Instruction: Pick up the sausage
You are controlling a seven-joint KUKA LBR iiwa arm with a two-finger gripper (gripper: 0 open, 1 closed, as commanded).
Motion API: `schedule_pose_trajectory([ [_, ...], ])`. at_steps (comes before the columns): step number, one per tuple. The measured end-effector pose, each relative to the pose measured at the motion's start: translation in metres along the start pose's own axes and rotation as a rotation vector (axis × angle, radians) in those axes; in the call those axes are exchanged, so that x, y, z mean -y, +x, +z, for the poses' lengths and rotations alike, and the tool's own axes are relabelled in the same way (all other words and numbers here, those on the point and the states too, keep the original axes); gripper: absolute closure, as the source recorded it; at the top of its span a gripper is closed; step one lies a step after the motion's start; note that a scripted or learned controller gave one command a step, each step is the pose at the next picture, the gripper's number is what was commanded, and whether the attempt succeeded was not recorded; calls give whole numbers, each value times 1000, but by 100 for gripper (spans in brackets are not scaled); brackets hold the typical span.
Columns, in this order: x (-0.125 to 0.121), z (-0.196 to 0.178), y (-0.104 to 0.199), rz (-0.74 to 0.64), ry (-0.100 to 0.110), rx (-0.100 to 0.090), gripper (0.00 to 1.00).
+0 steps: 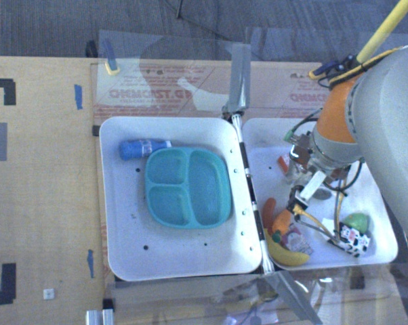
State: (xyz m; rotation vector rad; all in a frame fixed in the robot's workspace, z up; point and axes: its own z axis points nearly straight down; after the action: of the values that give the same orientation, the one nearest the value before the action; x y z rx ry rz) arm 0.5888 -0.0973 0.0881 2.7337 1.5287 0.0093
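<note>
First, in the near-left corner of the right shallow white bin (387,249) lies a curved yellow banana (289,257). A small black-and-white patterned toy (354,240) sits toward the near-right corner, with a rounded pale green object (357,220) just beyond it. A little farther in, the reddish-brown sausage (268,212) lies lengthwise close beside that bin's left wall, and a rounded orange item (284,222) is just beside it on the right. The grey arm's two-finger gripper (300,173) hangs over the middle of this bin, beyond the sausage and apart from it. I cannot tell whether it is clenched or released. A small red-orange piece (283,162) lies near it, toward the left wall. In the left shallow white bin (116,249), a teal plastic plate with three compartments (188,187) rests in the middle. A blue cylindrical bottle with a pale end (141,147) lies on its side just beyond the plate's far-left rim.
</note>
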Motion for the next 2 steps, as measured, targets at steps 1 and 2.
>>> schedule_pose_trajectory([
  [1,1,1,3,-3,3,-5,0],
  [2,6,1,-38,20,5,-2,0],
])
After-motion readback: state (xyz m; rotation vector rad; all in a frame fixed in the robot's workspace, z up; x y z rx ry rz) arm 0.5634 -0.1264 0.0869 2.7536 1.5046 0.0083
